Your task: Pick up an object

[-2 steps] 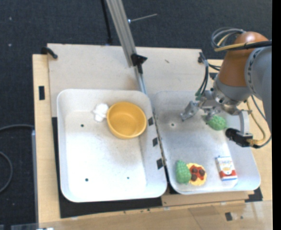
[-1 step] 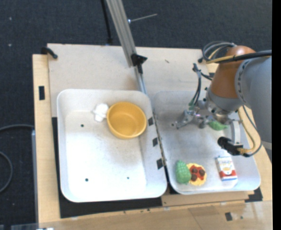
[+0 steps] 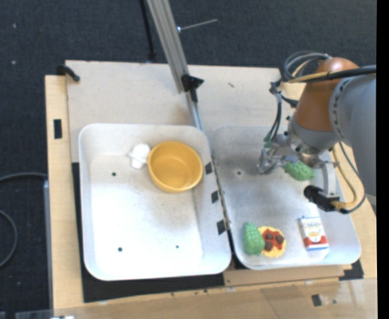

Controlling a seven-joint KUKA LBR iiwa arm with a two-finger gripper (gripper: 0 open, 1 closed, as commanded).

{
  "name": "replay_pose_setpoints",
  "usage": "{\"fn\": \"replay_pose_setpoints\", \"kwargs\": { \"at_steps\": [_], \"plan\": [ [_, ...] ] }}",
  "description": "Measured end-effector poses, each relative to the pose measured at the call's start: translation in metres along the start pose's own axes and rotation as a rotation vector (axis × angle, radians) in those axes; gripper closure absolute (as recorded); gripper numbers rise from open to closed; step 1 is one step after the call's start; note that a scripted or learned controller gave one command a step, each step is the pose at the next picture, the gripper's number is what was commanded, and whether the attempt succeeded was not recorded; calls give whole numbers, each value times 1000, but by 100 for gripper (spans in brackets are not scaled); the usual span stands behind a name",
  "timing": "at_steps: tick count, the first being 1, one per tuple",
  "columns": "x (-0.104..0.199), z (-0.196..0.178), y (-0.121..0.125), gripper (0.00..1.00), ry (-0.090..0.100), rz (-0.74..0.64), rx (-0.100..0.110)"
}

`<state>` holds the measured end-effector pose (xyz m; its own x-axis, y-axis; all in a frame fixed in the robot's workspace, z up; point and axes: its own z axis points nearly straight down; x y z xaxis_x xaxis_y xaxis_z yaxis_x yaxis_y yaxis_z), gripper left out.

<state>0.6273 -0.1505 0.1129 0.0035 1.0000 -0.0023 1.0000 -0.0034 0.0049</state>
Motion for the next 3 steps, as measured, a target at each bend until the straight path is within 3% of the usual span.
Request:
{"fn": "replay_pose_setpoints", "kwargs": {
  "at_steps": [3],
  "plan": [
    [4, -132, -4, 100, 1, -6, -2]
  ]
}}
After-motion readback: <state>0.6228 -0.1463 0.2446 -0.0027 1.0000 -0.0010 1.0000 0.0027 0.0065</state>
